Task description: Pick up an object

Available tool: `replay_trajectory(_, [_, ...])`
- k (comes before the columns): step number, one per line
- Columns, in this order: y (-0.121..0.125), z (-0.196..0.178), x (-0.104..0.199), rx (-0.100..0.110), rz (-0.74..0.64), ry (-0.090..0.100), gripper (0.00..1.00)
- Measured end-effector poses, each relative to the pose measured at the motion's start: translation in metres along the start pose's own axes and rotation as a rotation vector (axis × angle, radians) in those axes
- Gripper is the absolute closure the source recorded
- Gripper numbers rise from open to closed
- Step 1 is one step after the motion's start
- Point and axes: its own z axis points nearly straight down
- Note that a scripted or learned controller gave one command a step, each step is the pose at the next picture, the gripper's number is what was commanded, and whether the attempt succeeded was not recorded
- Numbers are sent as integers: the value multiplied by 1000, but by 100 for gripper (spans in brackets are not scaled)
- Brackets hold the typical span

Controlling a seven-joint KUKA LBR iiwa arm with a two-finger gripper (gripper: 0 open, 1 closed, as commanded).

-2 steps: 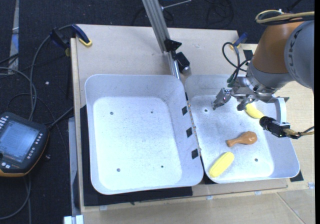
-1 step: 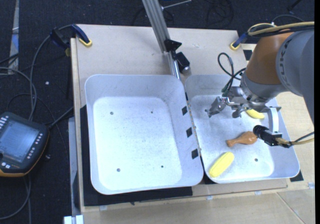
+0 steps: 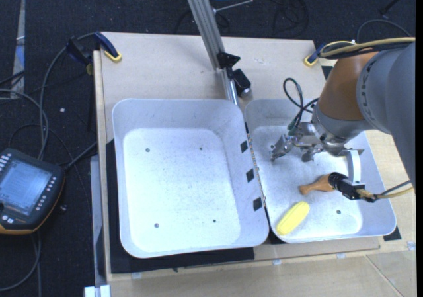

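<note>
In the right bin (image 3: 377, 223) lie a yellow oblong object (image 3: 293, 217) near the front left corner and a small brown wooden-looking piece (image 3: 317, 185) behind it to the right. My gripper (image 3: 281, 151) hangs over the middle of the right bin, reaching in from the right, behind and left of both objects. Nothing shows between its fingers. The grey arm with its orange band (image 3: 340, 94) covers the bin's back right part.
The left bin (image 3: 125, 124) sits beside the right one, sharing a raised middle edge with black clips (image 3: 251, 173). A slanted metal post (image 3: 208, 24) rises behind the bins. Cables and a teach pendant (image 3: 23, 190) lie off the bench at the left.
</note>
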Motion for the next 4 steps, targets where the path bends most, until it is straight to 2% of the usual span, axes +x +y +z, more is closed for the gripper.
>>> replay_trajectory(1, [1, -12, 0, -3, 0, -1, 100])
replay_trajectory(2, [1, -58, 8, -6, -1, -1, 100])
replay_trajectory(3, [3, -121, 6, -8, 0, -1, 100])
replay_trajectory(4, [3, -141, 6, -4, 0, 0, 100])
